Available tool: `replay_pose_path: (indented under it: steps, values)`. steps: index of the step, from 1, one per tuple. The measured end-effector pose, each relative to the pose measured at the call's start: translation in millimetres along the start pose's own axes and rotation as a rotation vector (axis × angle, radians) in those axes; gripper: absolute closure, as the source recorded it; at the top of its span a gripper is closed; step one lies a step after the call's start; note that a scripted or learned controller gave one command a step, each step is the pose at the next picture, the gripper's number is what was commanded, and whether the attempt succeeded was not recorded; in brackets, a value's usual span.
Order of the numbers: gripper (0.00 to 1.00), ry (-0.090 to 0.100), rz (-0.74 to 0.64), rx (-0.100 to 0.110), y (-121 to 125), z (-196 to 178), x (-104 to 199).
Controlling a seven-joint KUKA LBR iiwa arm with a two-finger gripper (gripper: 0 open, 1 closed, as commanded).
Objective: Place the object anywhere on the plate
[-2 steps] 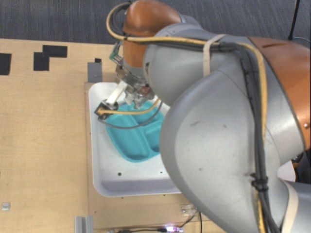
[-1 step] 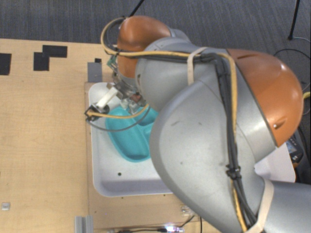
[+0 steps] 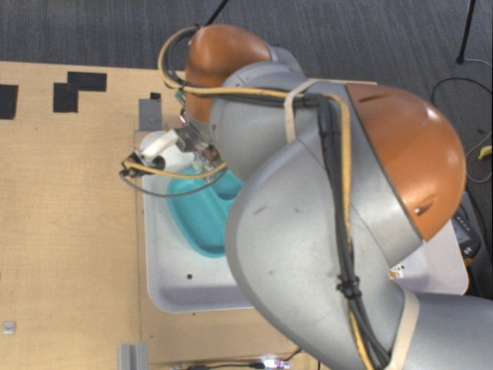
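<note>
plate point(image 3: 202, 220): teal, rigid, lay in the white bin point(image 3: 173, 287).
object: hidden, so handling unjudgeable.
gripper point(image 3: 202, 154): over plate; grip state untellable.

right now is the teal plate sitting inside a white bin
Yes, the teal plate lies on the floor of the white bin, partly hidden by the arm.

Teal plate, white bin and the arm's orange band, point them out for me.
teal plate point(image 3: 202, 220), camera view, bare middle.
white bin point(image 3: 181, 287), camera view, floor near front wall.
orange band point(image 3: 219, 56), camera view, rounded top.
</note>
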State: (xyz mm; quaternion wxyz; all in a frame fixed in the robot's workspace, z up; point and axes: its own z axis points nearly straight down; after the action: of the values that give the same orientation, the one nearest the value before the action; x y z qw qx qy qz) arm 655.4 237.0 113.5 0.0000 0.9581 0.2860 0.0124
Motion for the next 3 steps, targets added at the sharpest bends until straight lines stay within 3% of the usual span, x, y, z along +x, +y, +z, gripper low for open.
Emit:
replay_pose_path:
  steps: [1,3]
  values:
    - [1.00,-0.020,0.122,0.006,1.4,-271.5,1.1]
    - [1.00,-0.019,0.120,0.007,1.4,-292.0,2.4]
